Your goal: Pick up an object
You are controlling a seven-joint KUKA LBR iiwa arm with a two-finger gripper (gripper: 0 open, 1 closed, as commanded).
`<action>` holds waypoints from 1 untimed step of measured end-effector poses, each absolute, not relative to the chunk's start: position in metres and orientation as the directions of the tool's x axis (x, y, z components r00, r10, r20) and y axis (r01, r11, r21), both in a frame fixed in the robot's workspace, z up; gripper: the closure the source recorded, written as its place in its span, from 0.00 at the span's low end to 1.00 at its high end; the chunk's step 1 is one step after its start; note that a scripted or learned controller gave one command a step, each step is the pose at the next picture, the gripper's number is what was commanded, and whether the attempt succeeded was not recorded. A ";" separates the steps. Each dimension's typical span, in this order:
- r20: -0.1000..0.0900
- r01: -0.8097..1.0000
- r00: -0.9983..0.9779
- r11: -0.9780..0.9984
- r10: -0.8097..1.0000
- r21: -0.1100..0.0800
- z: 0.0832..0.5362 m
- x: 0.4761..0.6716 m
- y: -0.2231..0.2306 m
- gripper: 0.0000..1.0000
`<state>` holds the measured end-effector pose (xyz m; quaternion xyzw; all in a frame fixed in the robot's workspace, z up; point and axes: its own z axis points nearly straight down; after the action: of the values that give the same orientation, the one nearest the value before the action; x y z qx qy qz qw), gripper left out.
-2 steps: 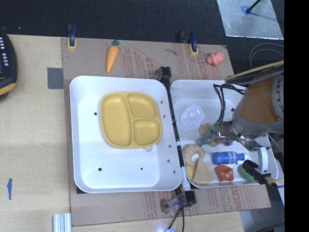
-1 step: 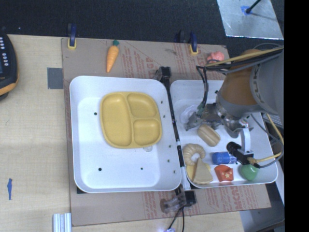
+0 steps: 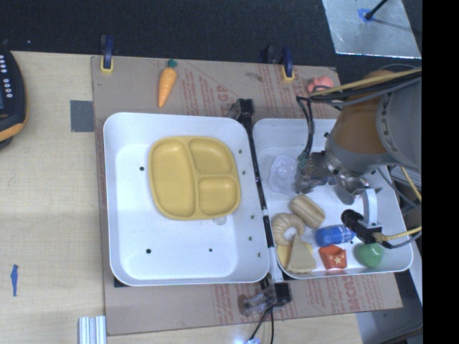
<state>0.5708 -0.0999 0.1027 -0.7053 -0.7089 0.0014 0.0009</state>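
My gripper [image 3: 310, 176] hangs low over the upper middle of the right bin [image 3: 401, 264], just right of a clear plastic cup [image 3: 281, 169]. Below it lie a tan bread roll [image 3: 307, 208], a pale croissant [image 3: 286, 226] and a cheese wedge [image 3: 301, 257]. A blue can [image 3: 333, 235], a small red box [image 3: 332, 258] and a green object [image 3: 370, 254] sit along the bin's near side. The arm's grey and orange wrist [image 3: 358, 131] covers the bin's upper right part.
The left bin [image 3: 129, 256] holds a yellow divided plate [image 3: 193, 176]. A toy carrot [image 3: 166, 83] and a pink item [image 3: 320, 85] lie on the cardboard beyond the bins. A black and orange device [image 3: 10, 95] sits at the far left edge.
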 end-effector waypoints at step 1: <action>-0.001 1.000 -0.006 0.006 1.000 -0.004 0.102 0.571 -0.100 0.00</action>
<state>0.5708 -0.0999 0.1023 -0.7049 -0.7093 0.0018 0.0008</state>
